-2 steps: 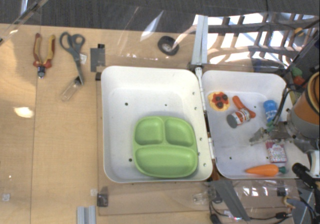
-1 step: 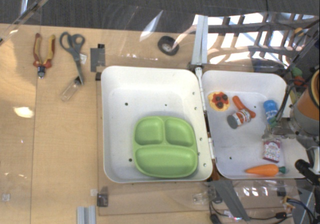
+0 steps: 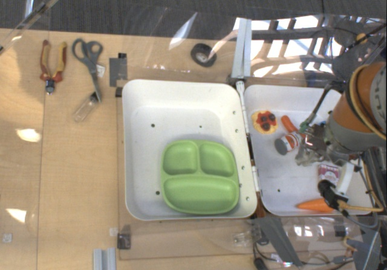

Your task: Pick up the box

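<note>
The box (image 3: 329, 172) is small, white with a dark red print. It lies in the right bin (image 3: 272, 193) near the right side, partly under my wrist. My gripper (image 3: 304, 155) hangs low over the bin's middle, just left of the box and right beside a grey and red can (image 3: 288, 143). I see nothing held by it.
In the right bin lie a small yellow and red toy pizza (image 3: 265, 121), a short orange piece (image 3: 288, 124) and a carrot (image 3: 314, 205) at the front. The left bin (image 3: 145, 118) holds a green divided plate (image 3: 199, 176). Pliers (image 3: 50, 64) and scissors (image 3: 91, 63) lie on the bench at the left.
</note>
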Robot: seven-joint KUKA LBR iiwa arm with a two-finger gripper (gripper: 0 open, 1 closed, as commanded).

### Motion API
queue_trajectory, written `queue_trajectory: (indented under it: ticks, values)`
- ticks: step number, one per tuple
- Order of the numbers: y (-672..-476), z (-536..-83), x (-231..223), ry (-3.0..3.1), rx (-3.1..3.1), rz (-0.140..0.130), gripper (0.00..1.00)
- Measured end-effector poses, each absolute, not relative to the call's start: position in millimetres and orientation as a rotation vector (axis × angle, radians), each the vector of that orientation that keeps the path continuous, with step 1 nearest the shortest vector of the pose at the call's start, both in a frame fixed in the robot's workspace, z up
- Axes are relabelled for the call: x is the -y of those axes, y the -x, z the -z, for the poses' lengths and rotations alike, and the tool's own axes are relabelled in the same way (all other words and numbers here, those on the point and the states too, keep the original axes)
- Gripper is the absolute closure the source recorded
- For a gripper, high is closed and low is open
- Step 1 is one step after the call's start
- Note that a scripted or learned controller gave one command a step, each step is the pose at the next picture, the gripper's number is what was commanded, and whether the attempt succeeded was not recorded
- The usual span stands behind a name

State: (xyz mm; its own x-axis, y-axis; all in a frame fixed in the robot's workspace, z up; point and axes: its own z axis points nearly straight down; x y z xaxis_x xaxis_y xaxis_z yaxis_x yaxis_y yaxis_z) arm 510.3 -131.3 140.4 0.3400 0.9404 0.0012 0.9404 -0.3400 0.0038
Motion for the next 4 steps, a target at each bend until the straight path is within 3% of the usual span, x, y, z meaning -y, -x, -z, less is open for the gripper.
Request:
queue_trajectory:
  ticks: [1,2,3,4]
  values:
    - [-510.1,-140,131,-2.569,-1.803,-0.004,0.0]
    - [-550.0,-180,196,-2.304,-2.128,-0.004,0.0]
    - [-510.6,-102,199,-2.116,-2.318,-0.003,0.0]
    - [-509.5,-91,206,-2.05,-2.367,-0.011,0.0]
